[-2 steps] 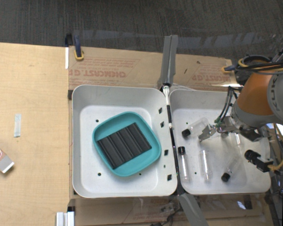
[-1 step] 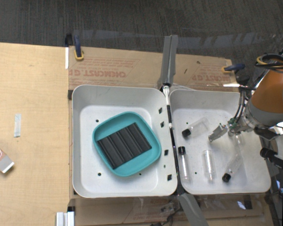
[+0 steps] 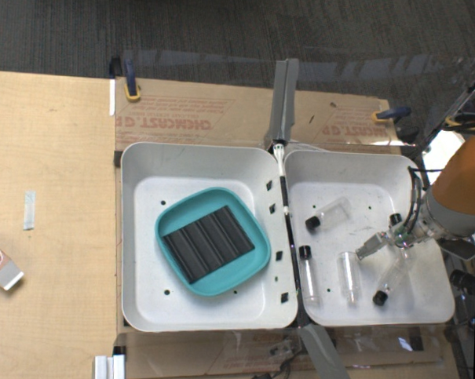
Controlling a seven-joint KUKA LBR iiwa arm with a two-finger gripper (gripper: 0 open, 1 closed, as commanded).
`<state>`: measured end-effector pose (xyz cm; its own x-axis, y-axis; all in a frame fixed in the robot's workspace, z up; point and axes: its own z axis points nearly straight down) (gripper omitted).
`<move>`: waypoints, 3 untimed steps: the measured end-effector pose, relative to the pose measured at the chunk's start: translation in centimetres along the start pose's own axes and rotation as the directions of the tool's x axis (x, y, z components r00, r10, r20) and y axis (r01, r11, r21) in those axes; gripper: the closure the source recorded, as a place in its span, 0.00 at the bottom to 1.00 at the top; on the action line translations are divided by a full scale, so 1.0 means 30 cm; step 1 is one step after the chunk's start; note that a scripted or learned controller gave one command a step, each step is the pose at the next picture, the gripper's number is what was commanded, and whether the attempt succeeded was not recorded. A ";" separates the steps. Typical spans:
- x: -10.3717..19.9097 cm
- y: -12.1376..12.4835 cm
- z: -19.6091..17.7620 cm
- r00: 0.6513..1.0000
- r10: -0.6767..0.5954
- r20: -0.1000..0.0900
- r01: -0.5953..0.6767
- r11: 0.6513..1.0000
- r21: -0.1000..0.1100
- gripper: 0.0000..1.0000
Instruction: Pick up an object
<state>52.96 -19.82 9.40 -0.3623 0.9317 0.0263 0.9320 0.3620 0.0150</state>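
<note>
Where the right bin (image 3: 333,169) nears its right wall, hand (image 3: 392,243) low (grip unreadable), among clear vials (image 3: 348,276).

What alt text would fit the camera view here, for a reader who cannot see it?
The grey arm's two-finger gripper hovers low over the right white bin among several clear plastic tubes with black caps. The left white bin holds a teal square tray with a dark ribbed insert.
</note>
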 end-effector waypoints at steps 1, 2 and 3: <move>-0.194 0.301 0.004 0.995 -0.095 0.025 0.095 0.995 0.016 0.00; -0.197 0.302 -0.031 0.995 -0.096 0.029 0.096 0.995 0.015 1.00; -0.220 0.381 -0.420 0.997 -0.074 0.028 0.074 0.997 0.016 1.00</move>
<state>65.95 -22.21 22.00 -0.4302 0.9027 -0.0028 0.9028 0.4302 0.0012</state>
